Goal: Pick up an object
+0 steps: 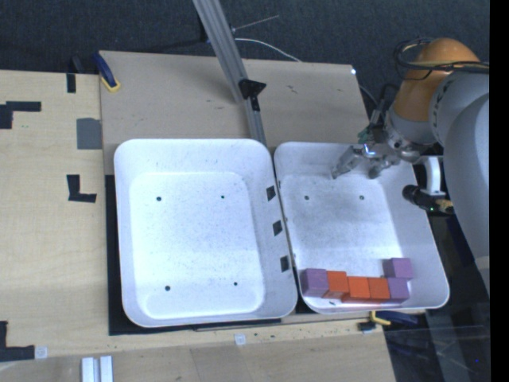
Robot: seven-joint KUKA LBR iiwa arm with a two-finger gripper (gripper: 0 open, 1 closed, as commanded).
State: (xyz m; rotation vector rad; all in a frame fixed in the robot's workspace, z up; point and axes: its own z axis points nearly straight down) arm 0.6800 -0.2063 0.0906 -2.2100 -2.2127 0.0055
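Two bins; pincer [355, 168] over right bin [350, 213] far edge, fingers apart, nothing btwn; blocks [358, 283] near edge.

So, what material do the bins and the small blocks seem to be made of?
The two white bins look like thin moulded plastic: smooth, rounded corners, faintly speckled floors. The purple and orange blocks look like matte foam or painted wood: flat colour, no shine, too small to tell which.
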